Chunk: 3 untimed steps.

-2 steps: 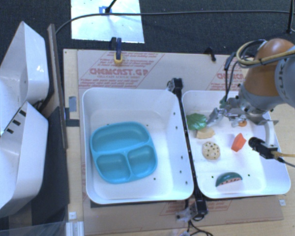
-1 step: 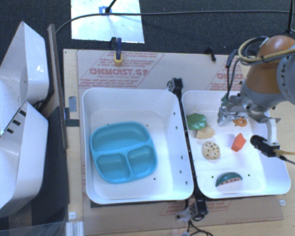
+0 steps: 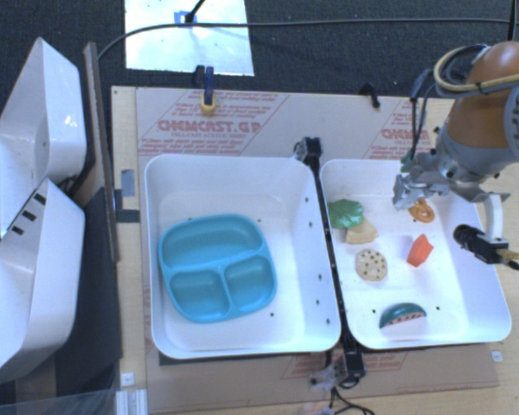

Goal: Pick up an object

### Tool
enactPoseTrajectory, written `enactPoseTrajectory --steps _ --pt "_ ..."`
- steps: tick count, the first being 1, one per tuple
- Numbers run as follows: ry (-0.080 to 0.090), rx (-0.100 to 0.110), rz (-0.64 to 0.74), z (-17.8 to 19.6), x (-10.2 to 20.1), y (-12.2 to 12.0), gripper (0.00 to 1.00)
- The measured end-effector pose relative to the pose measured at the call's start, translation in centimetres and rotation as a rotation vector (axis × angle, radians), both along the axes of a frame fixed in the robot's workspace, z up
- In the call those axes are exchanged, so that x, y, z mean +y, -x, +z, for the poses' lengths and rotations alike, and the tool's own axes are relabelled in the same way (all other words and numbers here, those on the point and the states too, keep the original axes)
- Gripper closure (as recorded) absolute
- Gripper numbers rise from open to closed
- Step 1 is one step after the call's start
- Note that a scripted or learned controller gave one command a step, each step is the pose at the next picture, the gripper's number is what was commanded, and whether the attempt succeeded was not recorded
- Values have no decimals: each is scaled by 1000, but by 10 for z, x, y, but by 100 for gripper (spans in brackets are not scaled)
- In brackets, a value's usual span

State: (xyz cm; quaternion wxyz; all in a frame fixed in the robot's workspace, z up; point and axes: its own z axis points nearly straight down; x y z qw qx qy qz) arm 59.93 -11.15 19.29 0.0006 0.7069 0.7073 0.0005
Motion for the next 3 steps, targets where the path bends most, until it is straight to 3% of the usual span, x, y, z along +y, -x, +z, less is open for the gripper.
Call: enactPoseTrajectory --steps 2,3 --pt "0 -1 0 100 -7 -6 100" --pt "-1 3 4 96 47 -8 100"
